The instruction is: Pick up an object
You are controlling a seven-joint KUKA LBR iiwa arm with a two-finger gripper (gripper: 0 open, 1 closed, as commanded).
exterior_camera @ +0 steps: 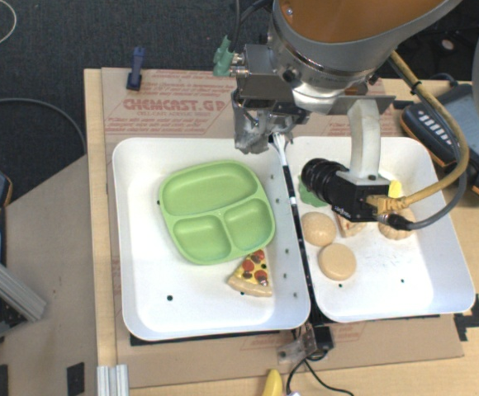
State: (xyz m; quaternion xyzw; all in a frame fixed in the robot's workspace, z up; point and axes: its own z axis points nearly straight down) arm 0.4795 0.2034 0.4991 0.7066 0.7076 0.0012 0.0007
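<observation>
My gripper [253, 139] hangs over the far edge of the left bin [136, 246], close to the ridge between the two bins. Just below it a green divided plate [216, 211] lies in the left bin, with a toy pizza slice [253, 275] at its near right corner. The right bin [425, 279] holds two round tan pieces [318, 228] [337, 262]. Further right are another tan piece [395, 226] and a small yellow piece [395, 190]. A green scrap [308, 195] is partly hidden by the wrist hardware. I see nothing between the gripper and the plate.
Both bins rest on a cardboard sheet [169, 97]. A blue clip [135, 67] sits at its far left corner. A dark device [433, 124] lies beyond the right bin. Bare white floor shows in the near part of each bin.
</observation>
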